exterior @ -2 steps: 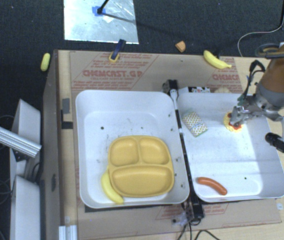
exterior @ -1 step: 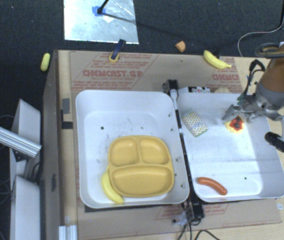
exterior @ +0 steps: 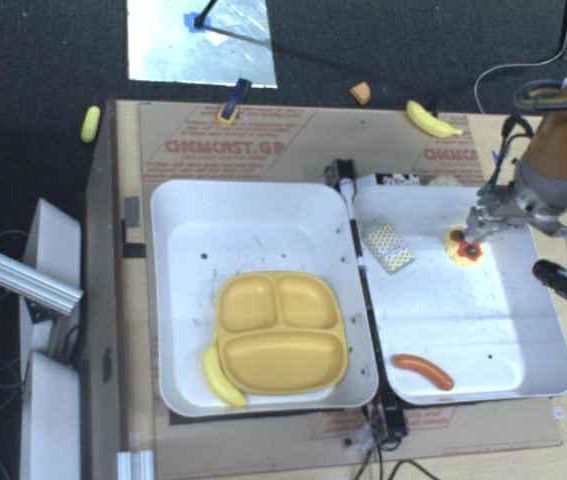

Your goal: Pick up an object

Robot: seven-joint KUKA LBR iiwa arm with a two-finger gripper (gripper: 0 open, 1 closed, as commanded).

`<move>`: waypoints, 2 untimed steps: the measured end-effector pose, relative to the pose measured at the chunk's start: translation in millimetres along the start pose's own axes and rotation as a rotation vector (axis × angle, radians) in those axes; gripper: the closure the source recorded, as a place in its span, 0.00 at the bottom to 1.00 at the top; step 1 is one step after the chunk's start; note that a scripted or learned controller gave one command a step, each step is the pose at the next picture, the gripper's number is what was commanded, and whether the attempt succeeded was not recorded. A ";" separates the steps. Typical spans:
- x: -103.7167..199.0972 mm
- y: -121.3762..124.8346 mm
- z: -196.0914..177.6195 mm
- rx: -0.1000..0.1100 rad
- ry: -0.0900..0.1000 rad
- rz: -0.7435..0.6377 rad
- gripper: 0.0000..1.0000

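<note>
Nearest the camera, at the bottom of the frame, an orange sausage (exterior: 423,371) lies in the lower part of the right bin (exterior: 538,363). In the left bin (exterior: 178,268) a yellow divided plate (exterior: 281,330) sits with a banana (exterior: 220,378) tucked against its lower left edge. Further up the right bin, a patterned sponge block (exterior: 388,247) rests near the wall between the bins. At the right of the frame, the hand (exterior: 476,230) hangs just above a small yellow and red toy (exterior: 463,247), which looks like the thing being gone for. Whether the hand is spread or pressed together I cannot tell; the toy is not seen between its tips.

To do this well, the hand should settle squarely over the toy's middle, come down until the tips straddle it, then close and lift straight up. The toy is small and low, so an off-centre descent would likely nudge it aside.

Beyond the bins, on the surface (exterior: 263,143), a second banana (exterior: 431,120) lies at upper right.
</note>
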State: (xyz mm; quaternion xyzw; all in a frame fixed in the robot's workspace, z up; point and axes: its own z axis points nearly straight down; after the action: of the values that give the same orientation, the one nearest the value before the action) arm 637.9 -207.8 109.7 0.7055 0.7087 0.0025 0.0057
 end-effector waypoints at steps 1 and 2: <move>0.0 -0.1 0.1 0.000 0.000 0.000 0.00; 1.1 -1.7 1.2 0.008 0.004 0.002 0.00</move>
State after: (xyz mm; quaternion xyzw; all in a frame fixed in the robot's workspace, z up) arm 636.3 -206.7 108.5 0.7061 0.7081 0.0010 0.0016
